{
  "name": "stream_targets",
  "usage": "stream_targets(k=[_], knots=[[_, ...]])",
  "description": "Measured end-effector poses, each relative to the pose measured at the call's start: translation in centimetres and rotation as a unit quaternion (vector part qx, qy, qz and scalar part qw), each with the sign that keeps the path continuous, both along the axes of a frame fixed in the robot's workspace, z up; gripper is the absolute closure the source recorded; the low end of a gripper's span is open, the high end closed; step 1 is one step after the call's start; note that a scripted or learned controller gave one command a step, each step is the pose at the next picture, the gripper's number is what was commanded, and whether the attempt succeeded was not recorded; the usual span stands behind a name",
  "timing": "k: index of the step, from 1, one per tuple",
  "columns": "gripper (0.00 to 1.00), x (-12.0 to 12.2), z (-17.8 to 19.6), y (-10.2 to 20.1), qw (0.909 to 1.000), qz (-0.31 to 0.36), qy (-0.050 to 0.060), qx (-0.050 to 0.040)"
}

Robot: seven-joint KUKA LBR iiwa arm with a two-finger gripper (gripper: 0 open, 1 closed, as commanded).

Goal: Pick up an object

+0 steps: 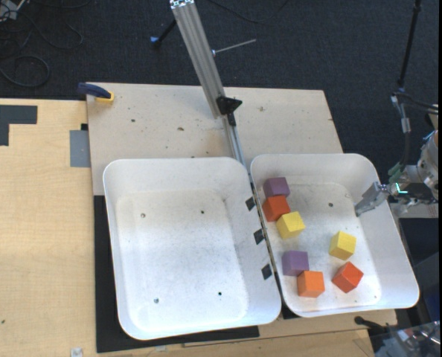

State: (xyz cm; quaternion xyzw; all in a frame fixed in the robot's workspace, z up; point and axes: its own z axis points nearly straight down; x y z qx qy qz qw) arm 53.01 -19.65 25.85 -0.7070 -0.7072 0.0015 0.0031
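The right bin (370, 173) holds several small cubes. A purple cube (276, 187) rests against an orange one (274, 207), with a yellow cube (290, 224) just below them near the bin's left wall. Further toward the front lie another yellow cube (342, 245), a purple cube (295, 262), an orange cube (310, 282) and a red-orange cube (347, 277). My gripper (369, 198) hangs over the right rim of this bin, to the right of all the cubes and apart from them. Nothing is seen in its grasp.
The left bin (117, 199) sits beside the right one, its floor speckled with dark marks. A slanted aluminium post (202, 58) rises behind the bins. Black clips (258, 235) line the seam between the bins. A small blue-and-yellow item (96, 91) lies at the bench's back left.
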Motion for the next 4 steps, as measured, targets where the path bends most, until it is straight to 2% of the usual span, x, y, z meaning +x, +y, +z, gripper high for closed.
stream_targets(k=[1, 4], knots=[[0.00, 0.1, 0.2, 0.0, 1.0000, -0.001, -0.002, -0.0005], [0.00, 0.9, -16.5, -0.7, 1.0000, -0.002, 0.001, 0.0006]])
